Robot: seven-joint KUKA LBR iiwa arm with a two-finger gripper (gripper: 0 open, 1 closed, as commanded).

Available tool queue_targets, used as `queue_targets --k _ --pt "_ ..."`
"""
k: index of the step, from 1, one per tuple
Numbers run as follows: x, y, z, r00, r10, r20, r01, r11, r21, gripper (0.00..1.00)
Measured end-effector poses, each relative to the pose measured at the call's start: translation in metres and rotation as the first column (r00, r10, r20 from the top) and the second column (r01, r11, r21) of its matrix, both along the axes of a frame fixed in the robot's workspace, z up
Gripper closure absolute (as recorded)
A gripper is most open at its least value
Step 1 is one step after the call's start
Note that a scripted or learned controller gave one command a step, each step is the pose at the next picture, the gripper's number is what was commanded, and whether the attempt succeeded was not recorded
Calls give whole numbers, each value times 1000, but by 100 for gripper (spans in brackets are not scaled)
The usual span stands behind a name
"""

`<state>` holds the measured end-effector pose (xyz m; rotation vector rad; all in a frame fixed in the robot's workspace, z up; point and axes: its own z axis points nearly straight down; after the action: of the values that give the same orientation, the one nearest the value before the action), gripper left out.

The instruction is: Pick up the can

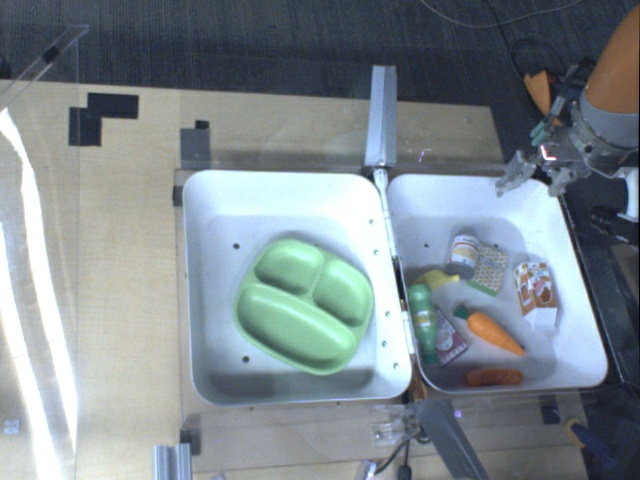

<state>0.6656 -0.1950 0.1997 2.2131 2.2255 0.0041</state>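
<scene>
The arm point(612, 88) was seen entering from the upper right, its orange band uppermost near the frame edge and the grey wrist slanting down and leftward from it. The gripper point(530, 173) was poised at the far right corner of the right bin point(500, 223), over the rim, well apart from everything lying inside. Two fingers point(514, 175) were visible and appeared spread, with nothing between them.

The can point(462, 253) was found in the right bin, in its upper middle part, apparently upright with its round top turned toward the camera. A checkered packet point(488, 269) lay touching it on the right side. Further right, a small carton point(535, 290) with a red and white print was set near the bin's right wall. A carrot point(493, 332) lay below the can, angled down to the right, and a red sausage point(493, 376) was placed along the near wall. A green bottle point(423, 313) lay against the left wall, with a yellowish piece point(440, 280) just above it and a flat packet point(450, 340) beside it.

In the left bin point(215, 268), a green divided plate point(303, 304) was rested upside-up near the centre, tilted slightly.
</scene>
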Motion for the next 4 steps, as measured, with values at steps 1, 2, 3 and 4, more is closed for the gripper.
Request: queue_targets --k 1,2,3,4 --pt "5 -9 16 978 210 2 -210 978 -3 0" --pt "-8 16 -104 918 396 3 -396 918 -4 0" --pt "5 92 -83 996 92 2 -92 996 0 0" --pt "-12 81 -100 982 188 1 -188 982 -1 0"
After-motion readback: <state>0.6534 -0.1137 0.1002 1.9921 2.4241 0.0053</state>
